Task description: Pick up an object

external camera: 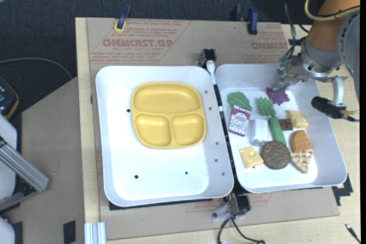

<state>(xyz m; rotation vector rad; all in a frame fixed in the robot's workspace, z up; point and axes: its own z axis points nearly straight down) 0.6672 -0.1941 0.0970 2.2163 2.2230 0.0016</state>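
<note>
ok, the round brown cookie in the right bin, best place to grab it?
The cookie lies flat, hemmed in by the cheese cube on one side and the pizza slice on the other. Probably come straight down and pinch across its near and far rims, where bare bin floor shows.

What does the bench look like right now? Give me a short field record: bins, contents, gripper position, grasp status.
left bin: holds a yellow divided tray, three compartments
right bin: holds a cluster of small toy foods
items seen: purple piece, green leafy piece, red and white carton, cheese wedge, round brown cookie, pizza slice
gripper: at the right bin's far side, directly over the purple piece
grasp status: cannot tell, contact point too small to read
</note>
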